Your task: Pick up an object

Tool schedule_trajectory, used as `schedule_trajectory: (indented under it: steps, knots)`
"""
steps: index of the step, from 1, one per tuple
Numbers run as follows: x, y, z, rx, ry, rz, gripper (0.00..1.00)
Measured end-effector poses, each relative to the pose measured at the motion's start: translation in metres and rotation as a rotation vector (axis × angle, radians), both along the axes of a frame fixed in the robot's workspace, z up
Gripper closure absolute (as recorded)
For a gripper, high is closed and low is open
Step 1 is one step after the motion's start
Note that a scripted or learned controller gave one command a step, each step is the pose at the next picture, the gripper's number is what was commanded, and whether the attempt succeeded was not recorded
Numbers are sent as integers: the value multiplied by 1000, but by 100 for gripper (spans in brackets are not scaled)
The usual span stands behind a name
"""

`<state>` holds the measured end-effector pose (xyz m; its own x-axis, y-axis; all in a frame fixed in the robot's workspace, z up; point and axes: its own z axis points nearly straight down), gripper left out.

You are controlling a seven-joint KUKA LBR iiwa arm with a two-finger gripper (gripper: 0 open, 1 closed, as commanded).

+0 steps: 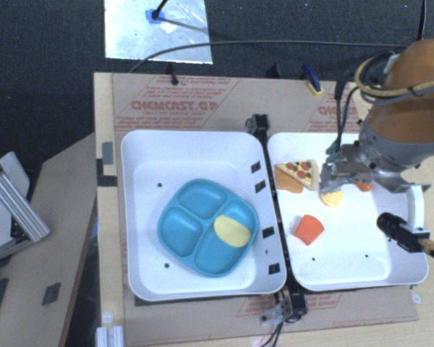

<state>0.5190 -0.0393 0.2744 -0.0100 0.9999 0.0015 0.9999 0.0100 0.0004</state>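
Grey arm with an orange band, black cables looping across it.

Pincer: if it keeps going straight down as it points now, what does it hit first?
Most likely the small yellow object right under the pincer; it may already be touching, depth unclear.

White bins; blue plate w/ yellow piece; orange-red block; pizza slice tan w/ red dots; arm grey & orange.
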Motion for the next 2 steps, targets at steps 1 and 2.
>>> schedule_trajectory:
  steps: [1, 2]
  knots:
    - [9, 53, -4, 0, -2, 0, 100]
    - [-2, 102, -9, 0, 0, 0, 100]
